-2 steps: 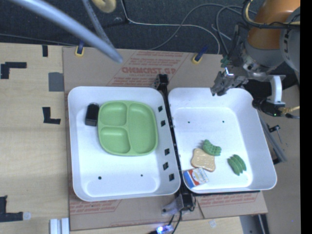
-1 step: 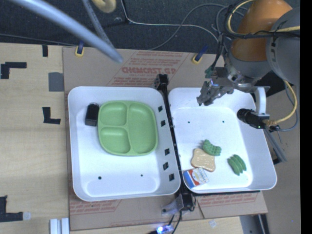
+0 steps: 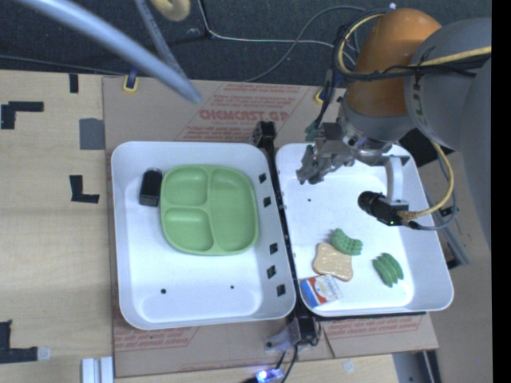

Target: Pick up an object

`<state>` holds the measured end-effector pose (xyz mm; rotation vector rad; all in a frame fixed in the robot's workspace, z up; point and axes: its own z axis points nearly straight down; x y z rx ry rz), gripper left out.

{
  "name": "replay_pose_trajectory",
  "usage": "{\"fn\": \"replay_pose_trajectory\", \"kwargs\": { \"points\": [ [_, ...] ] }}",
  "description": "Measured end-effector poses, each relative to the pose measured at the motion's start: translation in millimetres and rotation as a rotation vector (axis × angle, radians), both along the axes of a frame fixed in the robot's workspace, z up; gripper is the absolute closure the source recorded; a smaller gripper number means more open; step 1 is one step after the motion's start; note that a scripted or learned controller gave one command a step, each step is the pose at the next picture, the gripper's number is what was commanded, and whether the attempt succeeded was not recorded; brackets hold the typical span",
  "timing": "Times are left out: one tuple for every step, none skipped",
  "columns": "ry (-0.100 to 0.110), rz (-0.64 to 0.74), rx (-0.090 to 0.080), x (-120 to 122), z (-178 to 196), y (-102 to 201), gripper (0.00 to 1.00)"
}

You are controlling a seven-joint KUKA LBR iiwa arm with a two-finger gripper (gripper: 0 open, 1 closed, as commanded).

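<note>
My gripper [image 3: 313, 171] hangs over the back left part of the right bin [image 3: 423, 214], fingers pointing down, with nothing visible between them. In that bin's front half lie a dark green ridged piece [image 3: 347, 242], a tan toast-like piece [image 3: 333, 262], a second green piece [image 3: 389, 269] and a small red, white and blue packet [image 3: 322, 290]. The left bin [image 3: 132, 238] holds a light green divided plate [image 3: 210, 209] and a small black block [image 3: 150, 187] at the plate's left.
A black divider [image 3: 275, 214] runs between the two bins. Cables and a black fitting [image 3: 382, 206] hang from the wrist over the right bin. Cardboard lies under both bins, and a grey pole [image 3: 96, 30] crosses the top left.
</note>
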<state>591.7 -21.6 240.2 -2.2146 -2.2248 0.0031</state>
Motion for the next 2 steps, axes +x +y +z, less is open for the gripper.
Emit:
{"fn": "replay_pose_trajectory", "kwargs": {
  "points": [
    [0.0,0.0,0.0,-12,-1,42,1.0],
    [0.001,0.001,0.0,-29,-17,96,1.0]
  ]
}}
